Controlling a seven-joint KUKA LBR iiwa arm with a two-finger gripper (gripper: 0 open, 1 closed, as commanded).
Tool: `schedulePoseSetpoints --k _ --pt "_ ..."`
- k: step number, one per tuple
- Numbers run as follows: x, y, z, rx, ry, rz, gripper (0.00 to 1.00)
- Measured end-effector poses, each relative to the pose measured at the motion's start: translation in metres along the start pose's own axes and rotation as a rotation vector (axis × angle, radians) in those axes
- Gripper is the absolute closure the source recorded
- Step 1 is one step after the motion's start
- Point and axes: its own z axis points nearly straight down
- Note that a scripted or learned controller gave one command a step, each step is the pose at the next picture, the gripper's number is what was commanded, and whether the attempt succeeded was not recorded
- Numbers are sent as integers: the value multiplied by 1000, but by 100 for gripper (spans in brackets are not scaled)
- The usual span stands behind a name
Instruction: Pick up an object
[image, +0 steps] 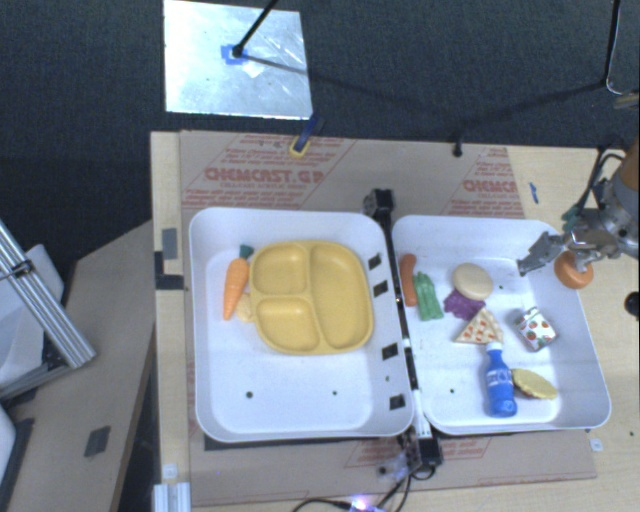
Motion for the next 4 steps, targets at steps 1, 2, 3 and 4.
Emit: schedulePoseSetpoints --k 1,2,3,4 --pt "1 3 -7 -12 -3 -3 0" --pt "3 1 56 -8 -1 -1 0" --pt "-3 -4 100 -14 -5 -2 0" --pt "2 -1 127 -16 4 -7 0"
